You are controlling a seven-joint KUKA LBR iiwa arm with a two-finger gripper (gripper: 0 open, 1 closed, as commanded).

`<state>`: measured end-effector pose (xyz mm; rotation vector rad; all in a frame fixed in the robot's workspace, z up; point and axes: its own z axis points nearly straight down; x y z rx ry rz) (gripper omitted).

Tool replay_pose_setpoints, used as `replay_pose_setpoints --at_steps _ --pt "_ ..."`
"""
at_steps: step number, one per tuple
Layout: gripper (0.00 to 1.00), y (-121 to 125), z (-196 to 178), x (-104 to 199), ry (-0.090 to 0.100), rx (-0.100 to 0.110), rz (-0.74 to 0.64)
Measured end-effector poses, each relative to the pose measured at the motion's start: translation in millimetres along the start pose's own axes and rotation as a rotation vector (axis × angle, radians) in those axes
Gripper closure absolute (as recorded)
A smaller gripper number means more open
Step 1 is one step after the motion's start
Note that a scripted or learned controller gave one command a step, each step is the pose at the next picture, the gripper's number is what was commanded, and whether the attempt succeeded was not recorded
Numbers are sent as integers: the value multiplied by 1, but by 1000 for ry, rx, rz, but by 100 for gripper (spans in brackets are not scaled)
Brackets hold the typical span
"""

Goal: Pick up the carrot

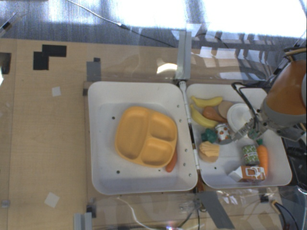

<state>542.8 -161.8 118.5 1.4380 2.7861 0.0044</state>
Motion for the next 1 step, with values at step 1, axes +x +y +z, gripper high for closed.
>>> replay_pose_setpoints --at_steps 1 --pt "100 -56 -33 -17 -3 1 -8"
